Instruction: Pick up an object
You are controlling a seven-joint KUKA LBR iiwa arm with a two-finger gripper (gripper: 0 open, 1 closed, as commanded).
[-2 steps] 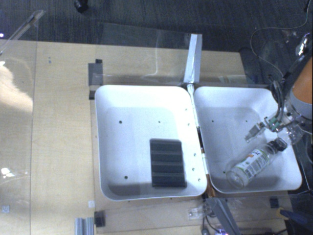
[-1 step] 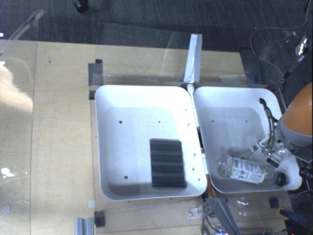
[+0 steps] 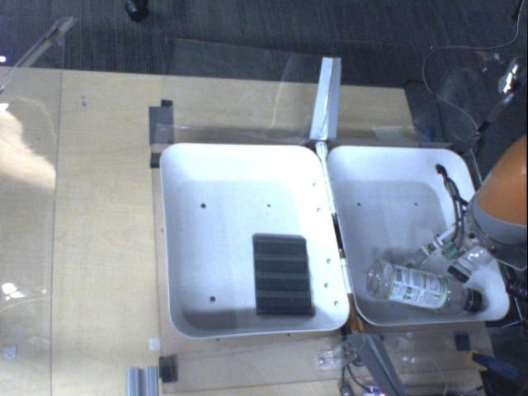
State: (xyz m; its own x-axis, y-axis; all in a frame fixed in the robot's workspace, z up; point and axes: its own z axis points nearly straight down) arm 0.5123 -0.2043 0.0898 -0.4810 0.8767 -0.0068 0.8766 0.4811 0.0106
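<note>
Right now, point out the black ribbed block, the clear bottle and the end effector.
black ribbed block (image 3: 283,275): camera view, middle of its ridged top.
clear bottle (image 3: 410,285): camera view, on its label.
end effector (image 3: 450,249): camera view, between its fingertips.

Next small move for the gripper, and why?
Probably lower a little toward the clear bottle. It lies on its side in the right bin, just below the gripper, which seems to hover above its cap end without holding it. The black ridged block lies in the left bin.

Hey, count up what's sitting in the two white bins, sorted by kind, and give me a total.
Black ridged block, left bin: 1
Clear plastic bottle, lying on its side, right bin: 1
Total: 2
</note>
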